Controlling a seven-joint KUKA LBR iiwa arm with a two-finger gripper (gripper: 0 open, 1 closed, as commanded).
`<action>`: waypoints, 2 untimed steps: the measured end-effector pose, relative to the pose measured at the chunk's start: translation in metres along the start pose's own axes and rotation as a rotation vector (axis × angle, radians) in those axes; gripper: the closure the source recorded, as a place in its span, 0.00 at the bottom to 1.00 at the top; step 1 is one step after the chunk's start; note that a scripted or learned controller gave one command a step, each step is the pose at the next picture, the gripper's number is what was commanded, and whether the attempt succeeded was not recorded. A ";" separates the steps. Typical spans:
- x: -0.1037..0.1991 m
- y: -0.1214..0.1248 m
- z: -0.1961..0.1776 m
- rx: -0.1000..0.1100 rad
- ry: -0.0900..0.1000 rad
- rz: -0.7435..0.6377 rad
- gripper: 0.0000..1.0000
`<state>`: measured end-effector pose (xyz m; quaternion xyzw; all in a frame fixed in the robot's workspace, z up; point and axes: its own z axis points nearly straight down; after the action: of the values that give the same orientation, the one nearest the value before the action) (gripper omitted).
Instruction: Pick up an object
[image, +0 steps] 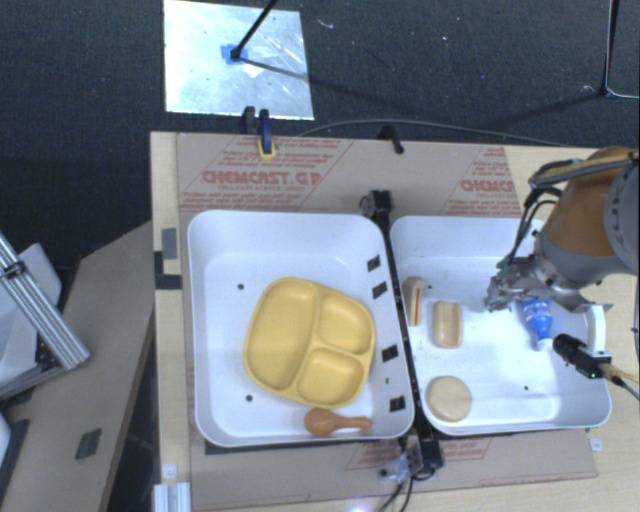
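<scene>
Dark carpet floor, shiny metal sheet, cardboard-covered bench

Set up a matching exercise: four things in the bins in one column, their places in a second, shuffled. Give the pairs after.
Things:
1. yellow divided plate
2. drumstick
3. round bun
4. blue bottle

Places:
A. right bin, front-left corner
B. middle of the left bin
C. right bin, just below the gripper
D. left bin, along the front wall, below the plate

Pairs: 1-B, 2-D, 3-A, 4-C
</scene>
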<state>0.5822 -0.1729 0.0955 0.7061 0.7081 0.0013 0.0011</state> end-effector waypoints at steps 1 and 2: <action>0.009 0.002 -0.048 -0.003 -0.001 -0.002 1.00; 0.016 0.011 -0.100 -0.004 -0.002 -0.003 1.00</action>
<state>0.5929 -0.1573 0.1956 0.7050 0.7092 0.0021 0.0032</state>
